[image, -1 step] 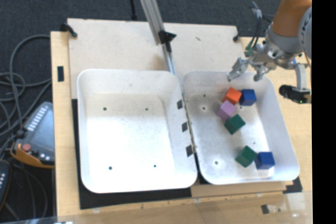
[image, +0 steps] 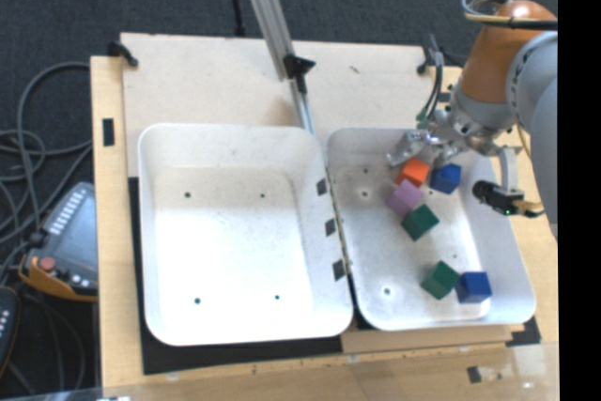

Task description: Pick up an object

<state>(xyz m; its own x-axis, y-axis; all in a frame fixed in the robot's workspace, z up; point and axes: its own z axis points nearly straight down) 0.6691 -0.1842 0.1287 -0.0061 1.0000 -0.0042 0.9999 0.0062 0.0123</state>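
so the gripper [image: 420, 148] is down low at the top end of the right bin [image: 371, 310], sitting right over the orange block [image: 412, 172]; honestly can't tell from this angle how the jaws stand, and nothing is visibly between them, so i wouldn't call it a grab; my guess is orange is the target, since the tool hangs straight above it; trouble is that block is crammed in a cluster, touching or nearly touching a blue cube [image: 446, 177] on its right and a lilac block [image: 406, 198] just below, with a dark green cube [image: 420, 222] beside that one; tight neighbours like that could easily block a finger or get nudged; 2 more pieces, another green block [image: 439, 280] and a blue cube [image: 474, 286], sit together near the bottom edge, well apart from the action; the left bin [image: 150, 202] is alongside, and a slanted aluminium post [image: 268, 5] rises behind both, off to the side of the arm.
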